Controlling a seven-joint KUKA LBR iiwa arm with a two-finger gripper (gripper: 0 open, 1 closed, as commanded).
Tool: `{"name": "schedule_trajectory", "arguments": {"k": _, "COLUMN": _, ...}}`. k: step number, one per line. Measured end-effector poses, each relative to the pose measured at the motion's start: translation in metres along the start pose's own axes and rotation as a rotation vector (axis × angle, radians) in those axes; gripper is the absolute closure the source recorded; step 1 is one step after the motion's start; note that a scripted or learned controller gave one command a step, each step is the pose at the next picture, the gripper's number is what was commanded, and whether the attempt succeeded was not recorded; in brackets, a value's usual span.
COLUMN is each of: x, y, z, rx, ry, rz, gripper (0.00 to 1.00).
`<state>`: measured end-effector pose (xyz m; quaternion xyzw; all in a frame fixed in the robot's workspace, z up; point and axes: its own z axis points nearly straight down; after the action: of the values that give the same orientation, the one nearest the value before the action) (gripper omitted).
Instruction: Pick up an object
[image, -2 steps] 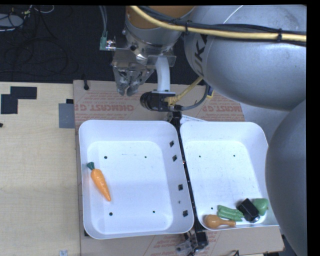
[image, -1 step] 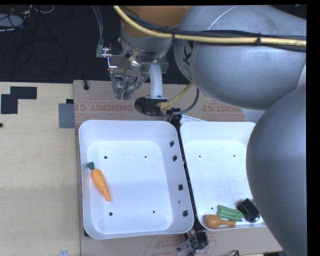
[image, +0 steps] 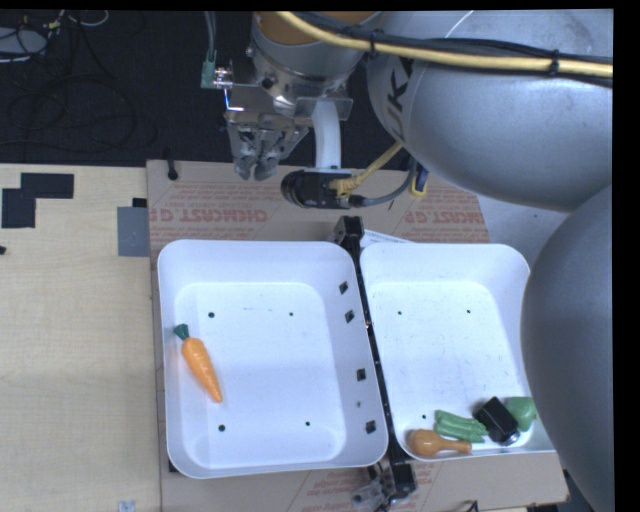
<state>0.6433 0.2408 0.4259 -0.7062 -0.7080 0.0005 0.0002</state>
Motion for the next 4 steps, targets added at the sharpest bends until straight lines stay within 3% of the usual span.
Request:
{"name": "schedule_trajectory", "arguments": {"k": 1, "x": 0.003, "y": 0.000, "z": 0.030, "rx": 0.006, "ry": -0.003, "rz": 0.000, "gripper": 1.00}}
{"name": "schedule_trajectory", "arguments": {"k": 2, "x": -0.013, "y": 0.000, "z": -0.029, "rx": -0.003, "ry": 0.001, "rz": 0.002, "gripper": 1.00}}
{"name": "schedule_trajectory", "arguments": {"k": 3, "x": 0.003, "y": 0.000, "z": -0.117, "rx": -0.006, "ry": 0.003, "rz": 0.000, "gripper": 1.00}}
{"name": "schedule_trajectory", "arguments": {"k": 4, "x": -0.002, "y": -0.018, "z": 0.030, "rx": 0.018, "ry": -0.007, "rz": 0.006, "gripper": 1.00}}
